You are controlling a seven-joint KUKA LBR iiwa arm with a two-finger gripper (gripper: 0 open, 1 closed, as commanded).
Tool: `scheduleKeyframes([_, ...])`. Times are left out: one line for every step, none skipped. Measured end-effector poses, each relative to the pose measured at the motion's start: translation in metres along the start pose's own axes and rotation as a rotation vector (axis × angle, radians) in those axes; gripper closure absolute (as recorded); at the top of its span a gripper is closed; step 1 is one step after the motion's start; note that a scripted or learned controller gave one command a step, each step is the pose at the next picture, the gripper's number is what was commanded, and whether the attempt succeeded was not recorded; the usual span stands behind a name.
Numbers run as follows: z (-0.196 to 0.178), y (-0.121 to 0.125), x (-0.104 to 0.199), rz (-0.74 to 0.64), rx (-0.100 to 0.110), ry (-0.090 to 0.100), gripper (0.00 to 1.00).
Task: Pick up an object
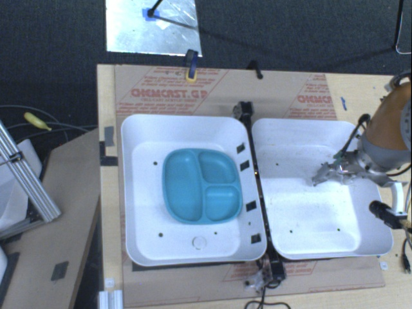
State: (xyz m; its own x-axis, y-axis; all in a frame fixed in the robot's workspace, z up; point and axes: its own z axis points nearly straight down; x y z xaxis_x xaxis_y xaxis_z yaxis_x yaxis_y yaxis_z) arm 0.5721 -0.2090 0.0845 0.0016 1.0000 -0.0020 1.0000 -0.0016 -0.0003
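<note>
You've got the arm (389, 131) reaching in from the right, its orange band sitting above the right bin (309, 237). The gripper (320, 177) is low over that bin's floor, in its upper right part, pointing left toward the divider between the bins. The fingers (317, 180) look drawn close together at the tips, and you can see nothing between them, just white bin floor beneath. A black part of the wrist (385, 214) juts out near the bin's right wall. Now look left: the tray (201, 185), blue with three compartments, lies flat in the middle of the left bin (148, 237), well apart from the gripper. One large compartment takes its left side, two smaller ones stack on its right. A small white disc (199, 242) lies just below the tray, near the bin's front wall, hard to make out against the white. Both bins sit side by side on the desk (167, 92), over brown cardboard with red printing. A yellow and blue clamp (191, 65) grips the cardboard's far edge, beside a shiny sheet (129, 18) on the dark floor.
</note>
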Motion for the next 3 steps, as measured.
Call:
scheduleKeyframes([-0.011, 0.003, 0.002, -0.008, -0.005, 0.000, 1.00])
scheduleKeyframes([0.001, -0.067, 0.039, -0.001, 0.004, 0.005, 1.00])
scheduleKeyframes([0.000, -0.061, 0.124, -0.011, -0.001, 0.007, 1.00])
